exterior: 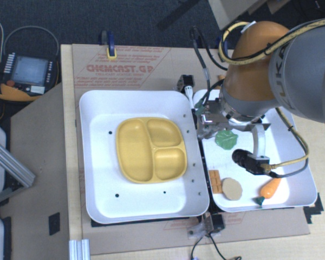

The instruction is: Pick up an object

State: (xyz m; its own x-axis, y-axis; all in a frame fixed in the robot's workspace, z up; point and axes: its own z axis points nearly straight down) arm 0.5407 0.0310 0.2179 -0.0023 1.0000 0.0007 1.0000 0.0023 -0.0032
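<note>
In the right bin a crumpled green object lies near the left wall. My gripper hangs under the grey and orange wrist, directly over the green object's far edge, and the wrist hides how it meets the object. Toward the front of the same bin lie a round tan biscuit, a brown wafer and an orange carrot with a green tip.
The left bin holds a yellow divided plate. The arm's bulk covers the back of the right bin. A cardboard sheet lies under both bins, and a handheld screen sits far left.
</note>
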